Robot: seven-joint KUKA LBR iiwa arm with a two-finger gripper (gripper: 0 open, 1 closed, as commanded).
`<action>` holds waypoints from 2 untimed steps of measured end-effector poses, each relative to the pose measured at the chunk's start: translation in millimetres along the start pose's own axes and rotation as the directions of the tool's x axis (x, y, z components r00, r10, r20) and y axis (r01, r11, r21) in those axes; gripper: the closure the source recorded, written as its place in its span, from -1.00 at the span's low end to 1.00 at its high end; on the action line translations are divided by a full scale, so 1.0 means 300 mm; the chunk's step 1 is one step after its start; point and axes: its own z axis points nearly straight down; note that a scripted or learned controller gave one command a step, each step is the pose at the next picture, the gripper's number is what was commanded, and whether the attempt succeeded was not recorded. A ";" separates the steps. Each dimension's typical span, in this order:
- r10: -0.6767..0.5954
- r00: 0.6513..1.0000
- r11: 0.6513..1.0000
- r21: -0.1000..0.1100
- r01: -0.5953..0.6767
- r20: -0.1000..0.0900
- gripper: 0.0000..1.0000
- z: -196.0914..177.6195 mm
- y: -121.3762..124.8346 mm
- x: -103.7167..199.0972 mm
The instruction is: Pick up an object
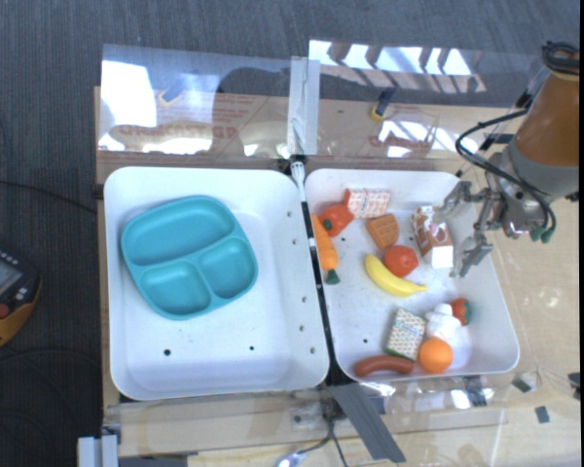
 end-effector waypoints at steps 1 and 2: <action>-0.074 0.997 0.997 0.001 0.074 0.002 -1.00 0.320 -0.029 -0.028; -0.078 0.997 0.997 0.004 0.077 0.005 1.00 0.288 -0.021 -0.036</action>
